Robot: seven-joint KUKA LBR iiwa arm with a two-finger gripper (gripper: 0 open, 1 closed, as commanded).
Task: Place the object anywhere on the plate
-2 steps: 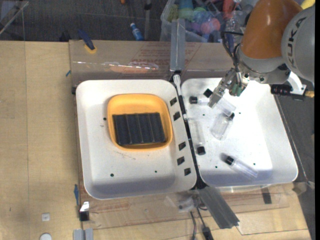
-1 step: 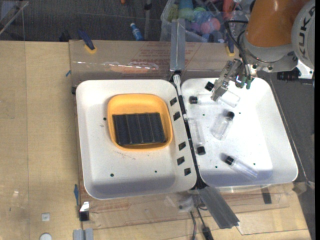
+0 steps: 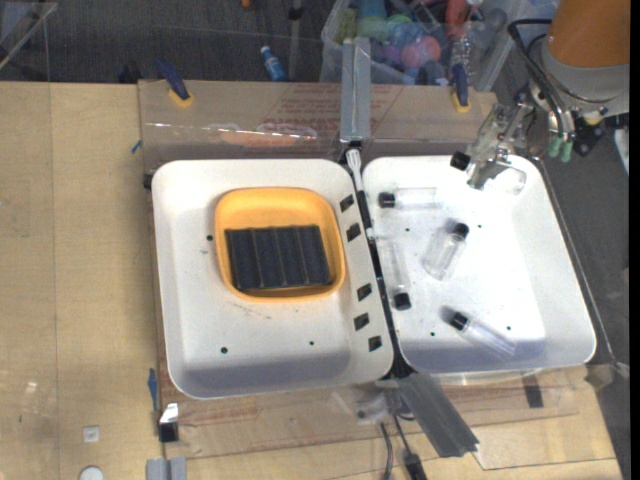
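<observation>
Camera view, from above at a slant: a pale wooden bench [image 3: 70, 268] carries two shallow white bins with rounded corners, set side by side and meeting along a central seam fitted with small black clips. The left bin [image 3: 190, 348], smooth and glossy, holds a rounded-square orange plate [image 3: 232, 211] with a raised rim; a dark, ribbed rectangular insert [image 3: 278, 258] lies flat in the plate's well. The right bin [image 3: 550, 298] holds several clear plastic vials with black caps, all lying on their sides on the bin floor: one vial [image 3: 408, 199] near the upper left of the bin, one vial [image 3: 445, 250] near the middle, tilted, one slim vial [image 3: 392, 273] just beside the central seam, and one vial [image 3: 480, 333] toward the lower right. The arm, with its orange band [image 3: 595, 13], enters from the upper right; its gripper [image 3: 492, 163] hangs over the upper edge of the right bin, metallic and pale, with a clear, black-capped vial [image 3: 478, 168] seemingly at its tip, though whether the claw is wide, narrow or clasping that vial cannot be told. Behind the bins stands a clear tub [image 3: 420, 18] of mixed coloured items.
</observation>
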